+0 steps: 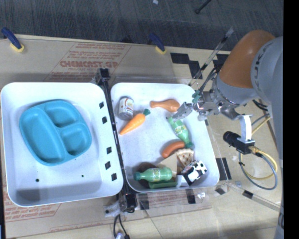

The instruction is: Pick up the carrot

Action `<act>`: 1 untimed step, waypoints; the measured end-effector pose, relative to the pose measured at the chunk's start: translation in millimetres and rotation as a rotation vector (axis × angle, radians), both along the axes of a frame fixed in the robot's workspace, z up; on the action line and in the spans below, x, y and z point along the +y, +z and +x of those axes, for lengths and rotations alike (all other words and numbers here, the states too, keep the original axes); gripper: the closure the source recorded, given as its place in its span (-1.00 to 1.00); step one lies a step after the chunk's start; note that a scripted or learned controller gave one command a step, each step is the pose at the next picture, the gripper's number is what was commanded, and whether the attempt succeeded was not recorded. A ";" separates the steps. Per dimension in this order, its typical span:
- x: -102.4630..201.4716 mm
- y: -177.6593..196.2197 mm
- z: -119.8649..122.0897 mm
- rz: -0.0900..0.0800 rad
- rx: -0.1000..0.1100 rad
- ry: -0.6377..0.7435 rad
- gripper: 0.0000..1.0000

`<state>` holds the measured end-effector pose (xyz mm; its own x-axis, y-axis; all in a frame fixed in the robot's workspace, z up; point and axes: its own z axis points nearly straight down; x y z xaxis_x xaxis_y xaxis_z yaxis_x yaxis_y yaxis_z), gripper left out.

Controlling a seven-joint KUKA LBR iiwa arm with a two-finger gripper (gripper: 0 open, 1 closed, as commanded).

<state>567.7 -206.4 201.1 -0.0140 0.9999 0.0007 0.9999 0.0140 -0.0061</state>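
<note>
The carrot (132, 123) lies in the right bin (209, 153), long axis diagonal, green top toward upper right, tip toward lower left. The gripper (182, 111) hovers near the bin's right side; grip state unclear.

Orange carrot (133, 123) with green top; blue tray (55, 131); white bins (20, 183).

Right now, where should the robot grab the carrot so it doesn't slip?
Probably around the thick orange middle of the carrot, coming straight down from above. It lies flat and slanted in the right bin, green top up toward the chicken leg, pointed tip lower left. Fingers should close across its narrow width. The can sits close above it, so avoid that side. The gripper is off to its right.
</note>
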 end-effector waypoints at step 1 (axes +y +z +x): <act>29.8 -95.7 45.0 -0.005 -0.010 0.032 -1.00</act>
